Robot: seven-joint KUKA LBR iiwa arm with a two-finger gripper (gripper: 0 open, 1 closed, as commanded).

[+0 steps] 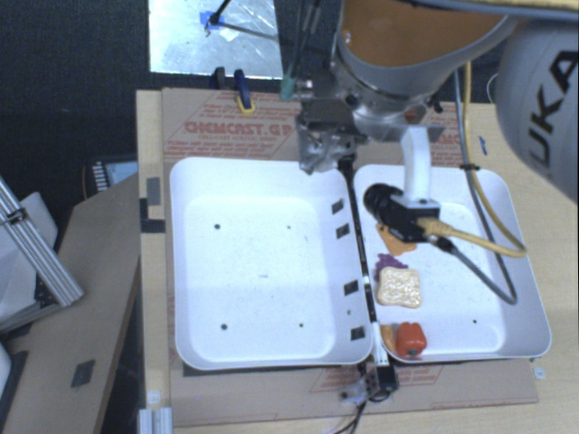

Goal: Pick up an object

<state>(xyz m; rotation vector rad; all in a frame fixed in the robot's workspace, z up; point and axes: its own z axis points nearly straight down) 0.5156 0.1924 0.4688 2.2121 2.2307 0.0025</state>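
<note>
Task status: not done yet, as far as the cam view showed. The claw [324,161] hung at the far end of the bins, approx. over the divider where the left bin [253,269] and right bin [470,306] met on the surface [149,278]. Nothing visible was gripped in it. Open or closed: couldn't tell, since the tip was dark and blurred against the divider.

Candidate objs. all lay in the right bin, on the cam side of the claw and a little toward the view's right of it:
- orange-tan flat piece [395,240], nearest the claw, only partly visible
- purple piece [391,262], just beyond that, small, shape unclear
- beige cracker-like square [399,287], touching or nearly touching the purple piece
- red-orange item [412,337], farthest from the claw, close to the bin's near rim and the divider

No loose objs. showed in the left bin, to the claw's other side.

Judgement: no pick made, no obj. lifted; every item rested on the bin floor. Left to do, prob.: pick a target, move over the right bin, descend, close, lift. All four sat close to the divider wall, which could crowd the approach. The beige square looked flat, so poss. hard to get hold of; the red-orange item looked chunkier and likely easier.
</note>
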